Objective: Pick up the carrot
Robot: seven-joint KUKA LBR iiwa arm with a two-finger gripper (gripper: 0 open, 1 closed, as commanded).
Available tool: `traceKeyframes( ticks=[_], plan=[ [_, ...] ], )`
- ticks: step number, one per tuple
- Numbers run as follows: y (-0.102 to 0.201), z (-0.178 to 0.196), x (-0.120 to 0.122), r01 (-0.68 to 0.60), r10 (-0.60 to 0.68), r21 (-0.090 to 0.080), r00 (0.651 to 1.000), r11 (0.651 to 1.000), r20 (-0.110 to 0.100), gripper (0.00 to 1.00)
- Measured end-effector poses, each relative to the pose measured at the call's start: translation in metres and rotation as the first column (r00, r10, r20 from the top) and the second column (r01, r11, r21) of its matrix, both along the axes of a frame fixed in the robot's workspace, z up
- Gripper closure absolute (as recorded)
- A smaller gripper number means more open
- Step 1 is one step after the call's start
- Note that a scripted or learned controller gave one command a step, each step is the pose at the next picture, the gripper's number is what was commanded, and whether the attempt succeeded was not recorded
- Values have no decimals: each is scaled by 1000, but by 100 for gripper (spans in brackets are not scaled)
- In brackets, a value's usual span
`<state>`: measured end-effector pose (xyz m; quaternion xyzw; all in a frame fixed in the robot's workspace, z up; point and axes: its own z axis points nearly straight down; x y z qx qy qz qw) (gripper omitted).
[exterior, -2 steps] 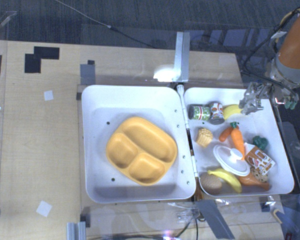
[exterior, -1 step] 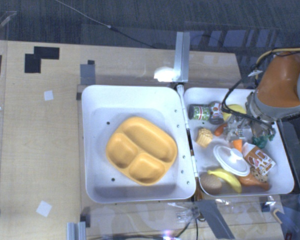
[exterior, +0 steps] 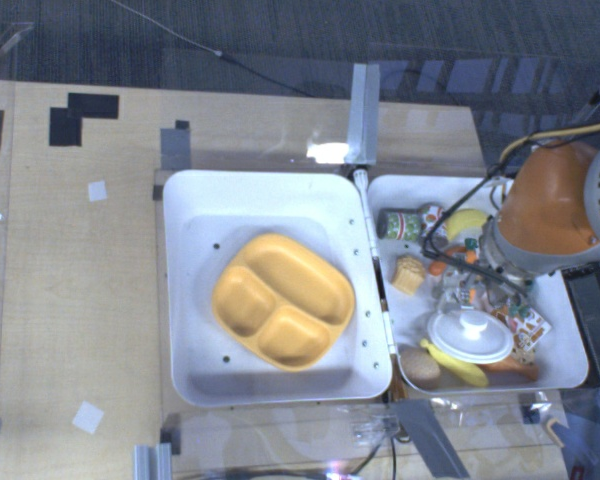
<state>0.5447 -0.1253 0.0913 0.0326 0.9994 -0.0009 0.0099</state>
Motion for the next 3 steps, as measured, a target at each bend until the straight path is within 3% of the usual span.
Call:
traceKeyframes(
  ticks=[1, 2, 3],
  plan=[
    [4, -1, 45, -147, 147, -3, 989, 989, -2, 0],
    [5, 13, 48, -152, 152, -6, 988, 988, 9, 100],
    [13, 123, 17, -357, 357, -6, 934, 934, -4, 100]
  ],
)
